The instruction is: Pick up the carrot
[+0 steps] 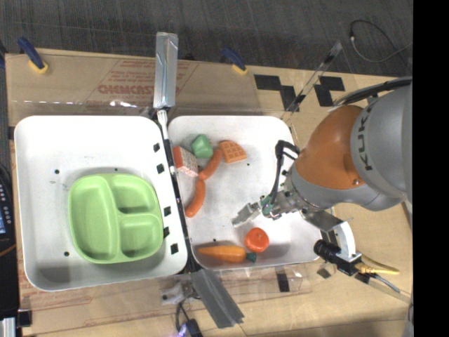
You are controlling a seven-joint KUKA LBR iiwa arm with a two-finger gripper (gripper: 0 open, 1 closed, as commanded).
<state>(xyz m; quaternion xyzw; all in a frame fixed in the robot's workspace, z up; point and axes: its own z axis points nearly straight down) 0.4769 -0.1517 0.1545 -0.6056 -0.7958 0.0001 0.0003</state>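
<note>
Nothing is lifted yet: the carrot [222, 253] lies against the near wall of the right bin [231, 126], beside the tomato [257, 239], while the gripper [247, 215] hangs just above that tomato, jaws seemingly apart and empty, so descent, grasp and lift all remain.

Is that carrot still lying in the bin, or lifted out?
In the bin. The carrot lies flat on the right bin's floor by its near wall, with the gripper apart from it.
</note>
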